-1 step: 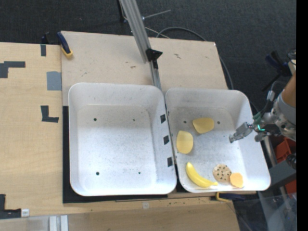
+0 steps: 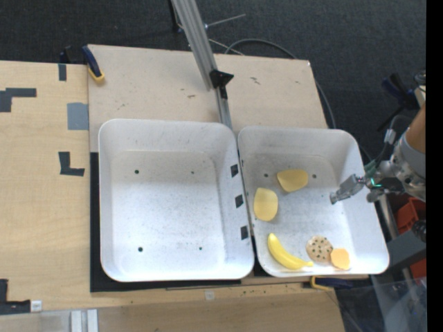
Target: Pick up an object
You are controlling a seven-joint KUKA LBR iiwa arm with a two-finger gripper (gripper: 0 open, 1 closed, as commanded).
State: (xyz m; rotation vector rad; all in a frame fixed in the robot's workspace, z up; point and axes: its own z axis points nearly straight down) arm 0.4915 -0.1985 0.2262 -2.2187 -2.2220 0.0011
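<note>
Hovering over the right bin's (image 2: pixel 360 159) far edge, the gripper (image 2: pixel 344 189) leaves its finger state impossible to judge. Below lie a banana (image 2: pixel 285 253), a cookie (image 2: pixel 319 248) and yellow pieces, likely light, stiff toys; the banana's middle offers the best hold.

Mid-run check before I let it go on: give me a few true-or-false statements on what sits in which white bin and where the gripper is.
1. The curved yellow banana lies in the right white bin. True.
2. The round speckled cookie lies in the left white bin. False: it is in the right bin, beside the small orange round piece.
3. The gripper holds the banana. False: it is over the right bin's right side, apart from the banana.
4. Two pale yellow rounded pieces lie in the right bin. True.
</note>
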